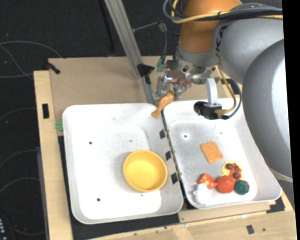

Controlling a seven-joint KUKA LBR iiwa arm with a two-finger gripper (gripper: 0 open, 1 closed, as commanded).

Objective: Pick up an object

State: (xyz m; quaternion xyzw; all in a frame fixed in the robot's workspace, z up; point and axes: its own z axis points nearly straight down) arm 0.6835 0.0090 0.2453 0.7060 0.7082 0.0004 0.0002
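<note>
I see two shallow white bins side by side on the bench. The left bin (101,145) holds a single yellow bowl (145,170), round, smooth and glossy, sitting upright toward the bin's near right part. The right bin (191,124) carries a small cluster in its near corner: a flat tan cracker-like square (211,151) lying apart from the rest, and below it a red round piece (225,184), a dark green ball (241,187), a small orange-red lump (206,179), a yellow piece with dark spots (230,167) and something white (201,194), all touching or just beside one another. Both bins look like matte moulded plastic with rounded corners and a few dark specks.

The gripper (172,89) hangs over the far end of the seam between the bins. From it a slim orange object (161,104), elongated and slightly bent like a carrot, slants down to the left, its lower tip above the bins' far rims. Its upper end appears pinched between the fingers, so I read the claw as clenched on it, though the metal parts there are cluttered and small.
</note>
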